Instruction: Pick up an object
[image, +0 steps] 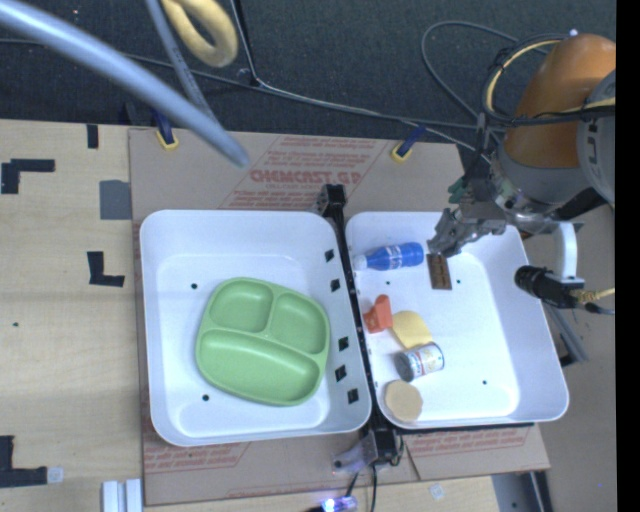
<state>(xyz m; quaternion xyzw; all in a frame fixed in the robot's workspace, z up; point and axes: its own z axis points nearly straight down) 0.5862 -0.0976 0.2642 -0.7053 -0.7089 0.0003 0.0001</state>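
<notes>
Arm over the right bin, its gripper above a brown block at the bin's far side.

Nearest the camera in the right bin (520, 395), a tan round disc (404, 401) lies by the front wall, with a small silver can (421, 361) on its side just behind it. Beyond the can sit a yellow piece (410, 327) and an orange piece (377, 315), touching each other near the divider. In the left bin (160, 300) rests a green divided plate (264, 340), upright and flat. Farther back in the right bin, a blue bottle (392, 257) lies on its side, and just to its right a small brown block (439, 271) stands. The gripper (447, 243) hangs directly over that block; whether its fingers are spread or pinching it cannot be told. Behind it rises the grey arm with its orange band (560, 80).
</notes>
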